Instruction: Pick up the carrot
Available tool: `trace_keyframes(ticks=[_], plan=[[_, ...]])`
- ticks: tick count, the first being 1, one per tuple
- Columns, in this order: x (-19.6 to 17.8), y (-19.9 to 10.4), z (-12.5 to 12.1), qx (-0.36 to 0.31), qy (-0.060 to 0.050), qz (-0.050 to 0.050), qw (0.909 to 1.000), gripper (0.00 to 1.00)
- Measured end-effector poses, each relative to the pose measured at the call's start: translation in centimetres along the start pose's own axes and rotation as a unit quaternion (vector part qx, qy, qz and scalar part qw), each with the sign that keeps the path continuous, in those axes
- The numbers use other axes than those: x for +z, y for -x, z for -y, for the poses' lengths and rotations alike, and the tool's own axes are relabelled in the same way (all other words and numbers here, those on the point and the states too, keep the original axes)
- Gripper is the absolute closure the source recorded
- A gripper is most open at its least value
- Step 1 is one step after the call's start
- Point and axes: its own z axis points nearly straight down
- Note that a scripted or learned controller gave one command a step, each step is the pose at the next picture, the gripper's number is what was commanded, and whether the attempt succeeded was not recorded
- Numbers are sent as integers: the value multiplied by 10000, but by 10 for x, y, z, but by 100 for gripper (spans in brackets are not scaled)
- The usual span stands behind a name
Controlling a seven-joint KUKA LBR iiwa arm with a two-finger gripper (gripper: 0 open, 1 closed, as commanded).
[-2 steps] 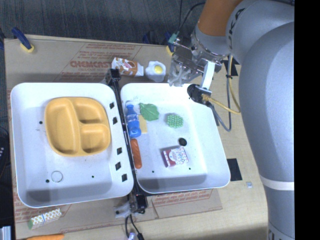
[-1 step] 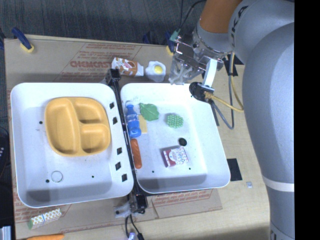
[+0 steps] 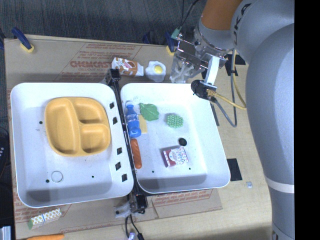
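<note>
Item: carrot (image 3: 136, 154), orange, slim, lying flat in the right bin (image 3: 210, 134) hard against its left wall, just below a blue bottle (image 3: 132, 120). Long axis runs approx. along that wall, near-far in view; which end is the tip can't be told at this res. Status: not picked, task looks barely begun. Gripper (image 3: 186, 73) hangs over the bin's far rim, well apart from the carrot, nothing seen between its fingers (whether they are spread or pressed together: cannot tell, too blurred). Left to do, by my reckoning: travel to the left wall, descend, grasp across the short axis, lift. Other contents: green leaf (image 3: 149, 111), green ball (image 3: 174, 120), red packet (image 3: 175, 156); yellow tray (image 3: 77, 125) in the left bin (image 3: 30, 174)
</note>
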Motion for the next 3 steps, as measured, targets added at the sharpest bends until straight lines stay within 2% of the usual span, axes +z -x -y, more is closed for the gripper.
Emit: trace_keyframes(ticks=[3], plan=[[-30,-3,1,-121,-38,21,9999,100]])
